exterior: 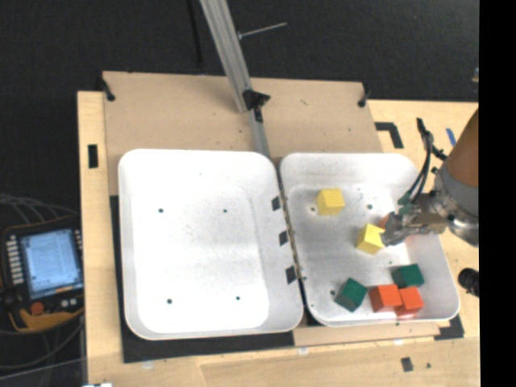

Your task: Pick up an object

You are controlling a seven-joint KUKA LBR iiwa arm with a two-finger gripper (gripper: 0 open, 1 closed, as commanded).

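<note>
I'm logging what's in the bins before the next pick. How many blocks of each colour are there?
Yellow blocks: 2, one near the far side of the right bin, one at the claw
Green blocks: 2
Orange blocks: 2, side by side
Total: 6, all in the right bin

Both bins (201,240) look like smooth white plastic; bench (234,103) seems matt wood; blocks (330,201) matt.
</note>
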